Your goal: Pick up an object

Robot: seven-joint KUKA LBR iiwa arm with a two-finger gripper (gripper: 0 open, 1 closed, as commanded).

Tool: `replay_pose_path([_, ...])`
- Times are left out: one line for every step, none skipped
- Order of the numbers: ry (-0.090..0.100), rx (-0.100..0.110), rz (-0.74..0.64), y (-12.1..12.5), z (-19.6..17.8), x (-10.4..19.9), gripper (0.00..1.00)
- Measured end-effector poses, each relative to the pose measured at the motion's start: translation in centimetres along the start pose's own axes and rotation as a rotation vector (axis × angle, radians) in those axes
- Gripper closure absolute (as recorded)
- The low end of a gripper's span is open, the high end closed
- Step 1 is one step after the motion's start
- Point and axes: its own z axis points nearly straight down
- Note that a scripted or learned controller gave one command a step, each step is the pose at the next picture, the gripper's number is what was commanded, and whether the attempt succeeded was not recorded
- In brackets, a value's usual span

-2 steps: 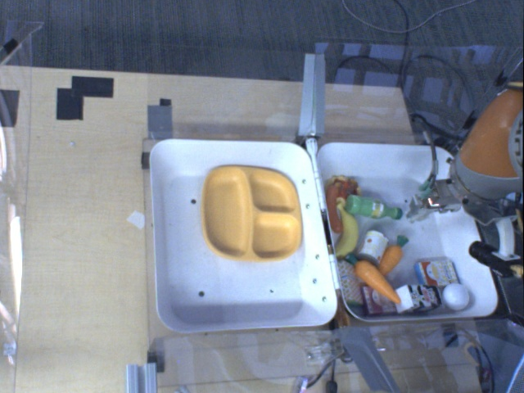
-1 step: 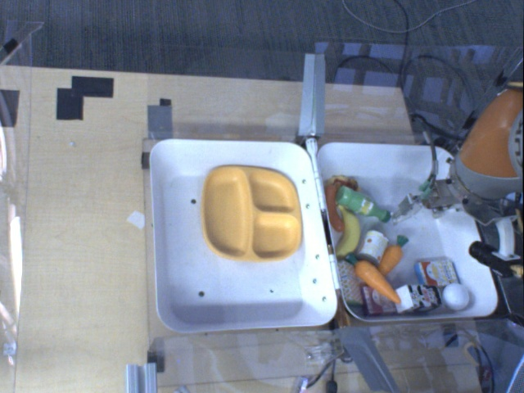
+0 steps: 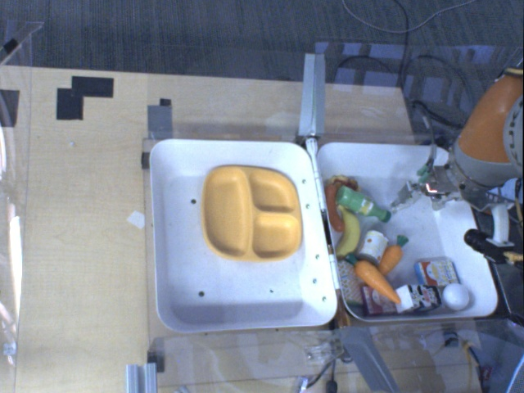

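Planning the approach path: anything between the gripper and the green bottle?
Camera view: bare white bin floor between gripper and green bottle; nothing lies in that stretch.

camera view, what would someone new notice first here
The yellow divided tray stands out first, lying alone in the middle of the left bin. Next comes the clutter of toy food along the left and front of the right bin: a banana, a green bottle and two carrots. The pincer hangs over that bin's back part.
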Motion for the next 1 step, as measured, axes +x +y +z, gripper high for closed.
replay_pose_path([0.001, 0.000, 0.103, -10.16, 1.69, 3.64, 0.00])
